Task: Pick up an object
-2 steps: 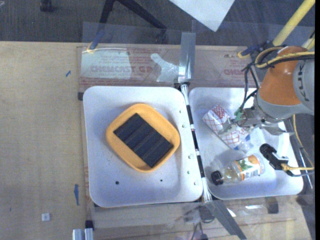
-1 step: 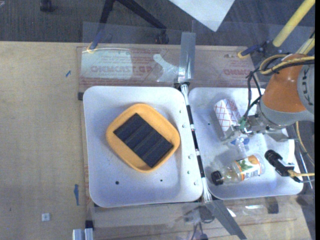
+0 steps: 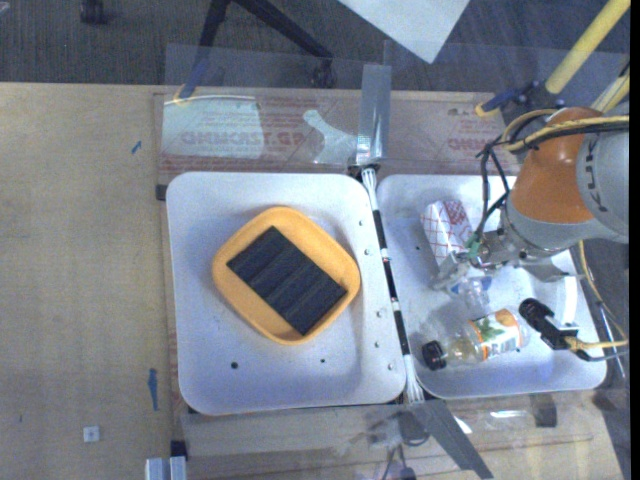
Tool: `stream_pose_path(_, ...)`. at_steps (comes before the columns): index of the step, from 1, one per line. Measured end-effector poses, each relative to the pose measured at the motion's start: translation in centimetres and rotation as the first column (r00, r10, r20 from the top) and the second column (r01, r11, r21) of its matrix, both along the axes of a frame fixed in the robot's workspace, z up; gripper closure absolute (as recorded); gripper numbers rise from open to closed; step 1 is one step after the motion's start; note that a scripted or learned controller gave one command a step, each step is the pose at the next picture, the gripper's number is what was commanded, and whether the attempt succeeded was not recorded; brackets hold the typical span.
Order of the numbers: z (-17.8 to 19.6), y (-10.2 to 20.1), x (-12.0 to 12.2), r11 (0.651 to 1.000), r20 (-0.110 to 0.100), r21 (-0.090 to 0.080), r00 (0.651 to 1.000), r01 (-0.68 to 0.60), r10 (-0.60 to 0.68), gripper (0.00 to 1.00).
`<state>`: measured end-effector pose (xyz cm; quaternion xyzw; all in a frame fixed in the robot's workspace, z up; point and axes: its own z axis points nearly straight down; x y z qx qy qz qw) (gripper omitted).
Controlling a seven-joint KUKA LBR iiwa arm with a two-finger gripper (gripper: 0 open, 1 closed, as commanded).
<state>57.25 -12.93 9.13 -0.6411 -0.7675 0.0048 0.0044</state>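
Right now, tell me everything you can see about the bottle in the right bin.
The bottle looks like clear plastic, with a black cap and an orange-and-green label around its middle. It lies on its side near the front of the right bin, cap pointing toward the divider. It rests on the bin floor, apart from the arm.

Bench (image 3: 80, 268) bearing two white bins (image 3: 200, 368)

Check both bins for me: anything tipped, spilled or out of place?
The bottle in the right bin lies on its side, cap toward the divider. No spill visible. The orange tray in the left bin sits skewed to the walls.
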Motion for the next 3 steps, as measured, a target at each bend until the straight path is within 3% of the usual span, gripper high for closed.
stream_pose_path(1,6.8,0.5,-4.8,0.994,0.011,0.003,0.994,0.11,-0.11,0.0)
stream_pose_path(2,0.5,0.2,-3.7,1.0,0.018,0.001,1.0,0.02,-0.02,0.0)
stream_pose_path(3,1.6,0.1,-3.6,1.0,0.022,-0.001,0.999,0.023,-0.023,1.0)
